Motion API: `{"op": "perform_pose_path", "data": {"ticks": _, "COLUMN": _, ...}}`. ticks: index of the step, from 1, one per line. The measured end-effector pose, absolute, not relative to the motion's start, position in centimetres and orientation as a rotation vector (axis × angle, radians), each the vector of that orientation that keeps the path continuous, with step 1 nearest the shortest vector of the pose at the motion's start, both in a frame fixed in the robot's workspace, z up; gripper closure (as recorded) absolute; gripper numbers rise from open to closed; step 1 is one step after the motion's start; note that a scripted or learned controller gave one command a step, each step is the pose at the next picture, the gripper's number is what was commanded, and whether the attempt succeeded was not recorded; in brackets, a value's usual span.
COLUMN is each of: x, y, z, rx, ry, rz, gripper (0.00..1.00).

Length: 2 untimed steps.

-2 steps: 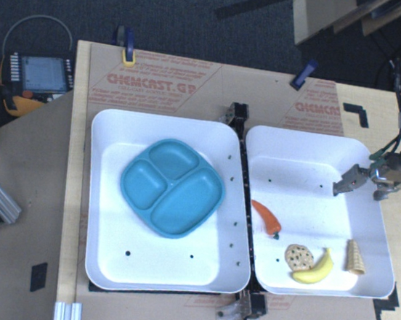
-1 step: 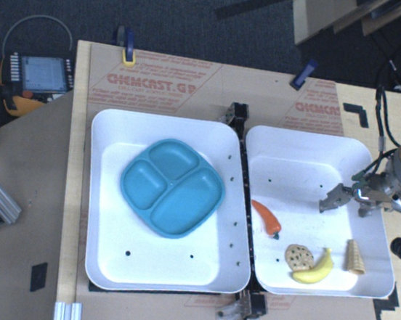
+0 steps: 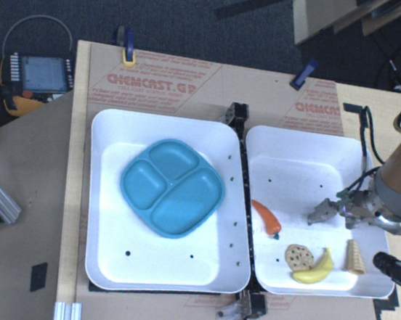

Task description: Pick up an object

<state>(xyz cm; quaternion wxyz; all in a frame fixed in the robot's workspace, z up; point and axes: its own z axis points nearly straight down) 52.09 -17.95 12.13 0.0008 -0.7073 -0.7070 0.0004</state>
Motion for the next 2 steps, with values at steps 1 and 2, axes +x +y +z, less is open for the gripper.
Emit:
{"op": "perform_pose_path", "data": {"ticks": 1, "x": 52.0, "y": -17.9, "z": 8.3, "rx": -2.22, "ry": -2.217, "rz": 0.002, "gripper": 0.0}}
{"op": "perform_pose_path", "data": {"ticks": 2, "x": 52.1, "y": -17.9, "z": 9.5, "rx": -2.224, "ry": -2.222, "rz": -0.001, "gripper": 1.0}}
